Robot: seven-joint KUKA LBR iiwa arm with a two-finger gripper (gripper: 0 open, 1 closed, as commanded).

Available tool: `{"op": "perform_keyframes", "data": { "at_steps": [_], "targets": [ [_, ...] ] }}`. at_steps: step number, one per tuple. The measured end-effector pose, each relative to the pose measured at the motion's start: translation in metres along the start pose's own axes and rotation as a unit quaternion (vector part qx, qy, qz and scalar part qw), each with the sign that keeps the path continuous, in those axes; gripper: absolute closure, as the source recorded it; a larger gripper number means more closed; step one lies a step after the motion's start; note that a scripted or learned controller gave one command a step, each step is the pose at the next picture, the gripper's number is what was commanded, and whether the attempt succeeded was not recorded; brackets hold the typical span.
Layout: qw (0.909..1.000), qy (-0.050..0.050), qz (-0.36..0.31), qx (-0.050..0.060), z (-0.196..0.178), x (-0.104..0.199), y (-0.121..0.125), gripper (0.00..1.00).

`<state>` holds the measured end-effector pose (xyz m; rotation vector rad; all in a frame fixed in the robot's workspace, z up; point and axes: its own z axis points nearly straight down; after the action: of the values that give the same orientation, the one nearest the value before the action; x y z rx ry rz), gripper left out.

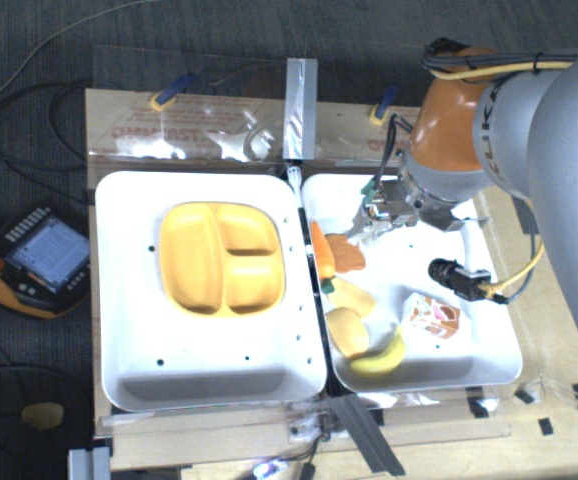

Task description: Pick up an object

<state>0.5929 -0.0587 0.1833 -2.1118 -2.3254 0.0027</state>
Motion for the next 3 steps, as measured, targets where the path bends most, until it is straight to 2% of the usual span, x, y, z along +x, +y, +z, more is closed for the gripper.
{"op": "perform_keyframes", "data": {
  "at_steps": [1, 2, 3],
  "targets": [
    [1.0000, 0.000, 0.000, 0.000, 0.000, 0.000, 0.000, 0.00],
    [0.9860, -0.001, -0.167, 0.000, -0.031, -0.005, 0.004, 0.00],
    [0.9869, 0.000, -0.161, 0.000, 0.079, -0.049, -0.056, 0.00]
  ]
}}
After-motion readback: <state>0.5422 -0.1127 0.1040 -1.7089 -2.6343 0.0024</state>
